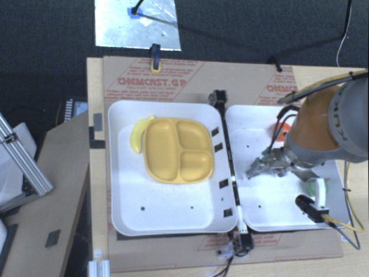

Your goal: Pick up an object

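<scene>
My gripper (pixel 255 168) hangs low over the middle of the right bin (pixel 253 133), pointing left, with bare white floor beneath its tip. Nothing shows held in it. A small orange object (pixel 280 133) lies just behind the wrist, partly hidden by the arm. At the bin's right side, under the arm, a green and white object (pixel 316 187) peeks out. In the left bin (pixel 124 212) a yellow divided plate (pixel 176 150) lies flat, and a yellow banana-shaped piece (pixel 137 135) sticks out from under its left edge.
The two bins meet at a black-clipped divider (pixel 226 154). They rest on a cardboard sheet (pixel 173 79) over the bench. A shiny metal plate (pixel 137 15) lies on the dark floor behind.
</scene>
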`<state>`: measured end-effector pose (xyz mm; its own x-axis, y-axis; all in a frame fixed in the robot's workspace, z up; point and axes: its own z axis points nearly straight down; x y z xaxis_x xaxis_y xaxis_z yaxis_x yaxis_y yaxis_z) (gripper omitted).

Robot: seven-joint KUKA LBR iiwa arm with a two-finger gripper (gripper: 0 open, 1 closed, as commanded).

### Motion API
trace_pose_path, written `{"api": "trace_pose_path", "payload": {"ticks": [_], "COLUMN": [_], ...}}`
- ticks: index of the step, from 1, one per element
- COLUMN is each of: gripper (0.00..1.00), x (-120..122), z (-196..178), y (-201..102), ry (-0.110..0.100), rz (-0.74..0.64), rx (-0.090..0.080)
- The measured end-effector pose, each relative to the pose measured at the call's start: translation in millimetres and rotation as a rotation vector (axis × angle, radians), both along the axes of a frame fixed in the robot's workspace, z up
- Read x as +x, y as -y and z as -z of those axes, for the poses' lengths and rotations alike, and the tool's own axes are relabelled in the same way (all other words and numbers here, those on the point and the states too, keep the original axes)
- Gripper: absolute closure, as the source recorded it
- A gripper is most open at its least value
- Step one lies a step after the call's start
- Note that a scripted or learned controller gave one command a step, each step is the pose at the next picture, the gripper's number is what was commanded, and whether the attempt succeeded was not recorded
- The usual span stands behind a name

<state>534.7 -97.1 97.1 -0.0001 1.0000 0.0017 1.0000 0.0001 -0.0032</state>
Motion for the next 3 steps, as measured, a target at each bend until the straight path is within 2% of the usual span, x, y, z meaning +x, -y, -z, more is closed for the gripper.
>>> {"api": "trace_pose_path", "payload": {"ticks": [1, 3], "gripper": [1.00, 1.00], "x": [1.4, 14.5], "z": [-13.2, -113.2], "y": [0.9, -5.7], "ry": [0.005, 0.011], "rz": [0.001, -0.005], "rx": [-0.002, -0.003]}}
